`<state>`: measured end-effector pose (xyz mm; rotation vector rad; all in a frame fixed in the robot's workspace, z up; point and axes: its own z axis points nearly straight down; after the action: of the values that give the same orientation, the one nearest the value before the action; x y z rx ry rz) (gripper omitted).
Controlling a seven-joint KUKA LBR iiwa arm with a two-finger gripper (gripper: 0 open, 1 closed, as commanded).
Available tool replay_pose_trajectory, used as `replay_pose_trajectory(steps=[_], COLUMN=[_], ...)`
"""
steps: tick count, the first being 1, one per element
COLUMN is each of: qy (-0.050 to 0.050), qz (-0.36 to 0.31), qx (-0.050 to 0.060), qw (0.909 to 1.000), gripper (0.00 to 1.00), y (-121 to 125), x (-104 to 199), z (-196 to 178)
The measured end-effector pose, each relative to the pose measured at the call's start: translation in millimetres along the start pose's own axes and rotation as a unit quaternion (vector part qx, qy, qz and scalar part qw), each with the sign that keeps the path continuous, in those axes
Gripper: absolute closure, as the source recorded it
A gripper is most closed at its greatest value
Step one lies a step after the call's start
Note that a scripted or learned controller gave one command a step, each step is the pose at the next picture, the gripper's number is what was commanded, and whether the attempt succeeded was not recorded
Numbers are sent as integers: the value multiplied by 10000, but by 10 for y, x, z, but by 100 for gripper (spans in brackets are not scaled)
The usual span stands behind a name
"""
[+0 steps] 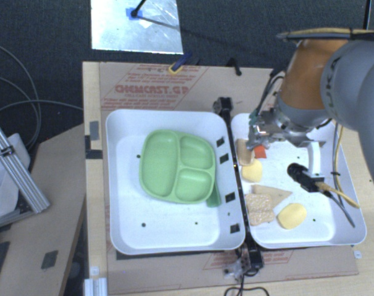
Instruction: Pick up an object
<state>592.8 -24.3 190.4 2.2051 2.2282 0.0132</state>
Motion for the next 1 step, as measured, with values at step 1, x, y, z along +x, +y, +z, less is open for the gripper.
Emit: replay_pose_trajectory(steps=[1], qy=[-3], qz=[22], qx=[31], qw=[10000], gripper=[100], y=[274], x=[167], z=[-177])
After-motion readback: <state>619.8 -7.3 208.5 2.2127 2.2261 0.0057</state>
